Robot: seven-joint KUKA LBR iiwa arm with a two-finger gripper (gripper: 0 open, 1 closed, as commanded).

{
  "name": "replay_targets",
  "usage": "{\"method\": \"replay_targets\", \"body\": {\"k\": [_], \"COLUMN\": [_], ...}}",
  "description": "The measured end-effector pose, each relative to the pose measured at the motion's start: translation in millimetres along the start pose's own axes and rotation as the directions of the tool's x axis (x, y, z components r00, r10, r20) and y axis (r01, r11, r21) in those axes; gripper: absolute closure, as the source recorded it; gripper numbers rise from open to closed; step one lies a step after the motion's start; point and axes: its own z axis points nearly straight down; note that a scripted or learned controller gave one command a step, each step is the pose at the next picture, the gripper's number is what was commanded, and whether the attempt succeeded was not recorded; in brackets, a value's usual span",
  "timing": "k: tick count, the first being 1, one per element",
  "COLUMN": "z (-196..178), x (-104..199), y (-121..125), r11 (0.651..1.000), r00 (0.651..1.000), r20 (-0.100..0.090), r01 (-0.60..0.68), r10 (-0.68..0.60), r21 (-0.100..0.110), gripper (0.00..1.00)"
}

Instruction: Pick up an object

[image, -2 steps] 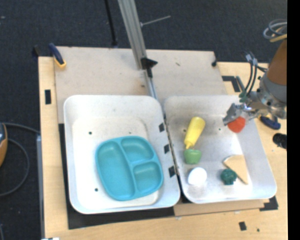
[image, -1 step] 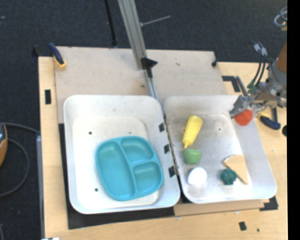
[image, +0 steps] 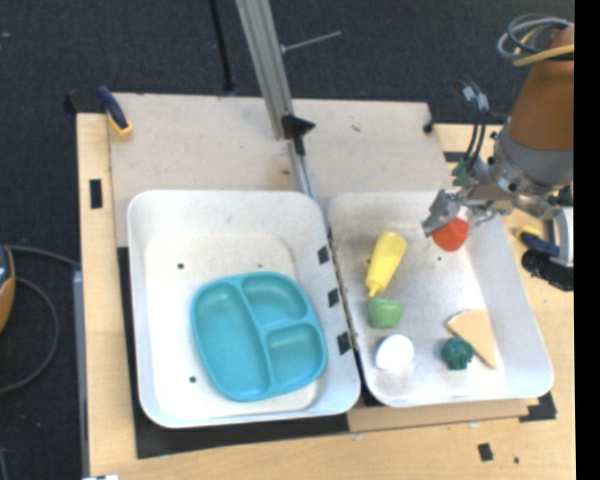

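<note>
- Tabletop (image: 200, 143): pale wood, carrying two shallow white bins side by side; a small blue-and-yellow tool (image: 113, 110) lies at its far left corner.
- Left bin (image: 150, 268): holds a teal divided plate (image: 258, 334) with three compartments, lying flat toward the near side of the bin.
- Metal post (image: 265, 53): slants from the far edge down to the seam between the bins.
- Right bin (image: 515, 298): holds the loose items.
- Yellow bottle (image: 385, 261): lying tilted in the left half of the right bin, narrow end pointing near.
- Green round item (image: 385, 312): just beside the near end of the yellow bottle, apparently touching it.
- White ball (image: 394, 353): near of the green round item, close to the bin's near wall.
- Dark green lump (image: 457, 353): right of the white ball, touching the near left edge of a tan wedge (image: 475, 332).
- Red ball (image: 450, 234): at the far side of the right bin, sitting between the gripper fingers.
- Gripper (image: 452, 220): clamped on the red ball; cannot tell whether the ball rests on the bin floor or is lifted.
- Arm (image: 540, 118): enters from the right, orange band above the wrist.
</note>
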Motion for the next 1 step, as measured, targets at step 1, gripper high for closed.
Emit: {"method": "replay_targets", "body": {"k": [1], "z": [-0.9], "x": [50.7], "y": [18.9], "r11": [1.000], "r00": [1.000], "r20": [-0.001], "r01": [0.001], "r10": [-0.001], "r21": [-0.001], "gripper": [1.00]}}
